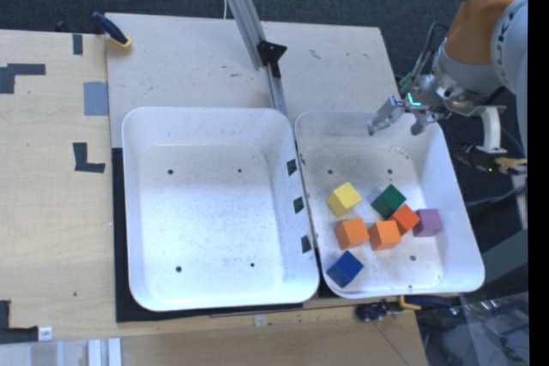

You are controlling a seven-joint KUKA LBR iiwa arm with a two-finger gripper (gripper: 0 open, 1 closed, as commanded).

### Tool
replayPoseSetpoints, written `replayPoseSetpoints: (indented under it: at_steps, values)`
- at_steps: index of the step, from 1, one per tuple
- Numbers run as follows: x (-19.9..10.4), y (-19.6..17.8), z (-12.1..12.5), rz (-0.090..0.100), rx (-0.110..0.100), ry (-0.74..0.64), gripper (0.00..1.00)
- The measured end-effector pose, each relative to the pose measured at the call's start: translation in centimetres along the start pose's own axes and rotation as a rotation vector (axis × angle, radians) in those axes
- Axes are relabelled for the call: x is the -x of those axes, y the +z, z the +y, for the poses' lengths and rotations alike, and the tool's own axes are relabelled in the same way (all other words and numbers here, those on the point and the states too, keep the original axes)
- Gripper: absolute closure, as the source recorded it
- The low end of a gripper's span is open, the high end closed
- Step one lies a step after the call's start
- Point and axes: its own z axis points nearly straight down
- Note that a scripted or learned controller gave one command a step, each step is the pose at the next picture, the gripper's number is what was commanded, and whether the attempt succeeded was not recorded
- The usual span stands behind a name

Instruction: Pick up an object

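Note:
Several coloured blocks lie in the front half of the right bin (456,200): a yellow one (344,198), a green one (389,201), two orange ones (352,231) (385,234), a red-orange one (406,218), a purple one (428,222) and a blue one (346,267). My gripper (397,123) hangs over the bin's far edge, well behind the blocks. It is open and nothing sits between its fingers. The grey arm with its orange band (480,21) comes in from the upper right.
The left bin (206,210) stands beside the right one, sharing a middle rim. A slanted metal pole (244,4) crosses the bench behind the bins. A blue and yellow clamp (111,30) lies at the far left. Cables hang by the arm at the right.

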Motion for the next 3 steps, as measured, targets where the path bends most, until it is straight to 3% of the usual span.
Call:
replayPoseSetpoints:
  at_steps: [1, 3]
  values:
    - [0.0, -0.3, 0.1, -0.003, 0.004, -0.001, 0.0]
    - [0.9, 10.7, -0.2, -0.002, 0.0, -0.001, 0.0]
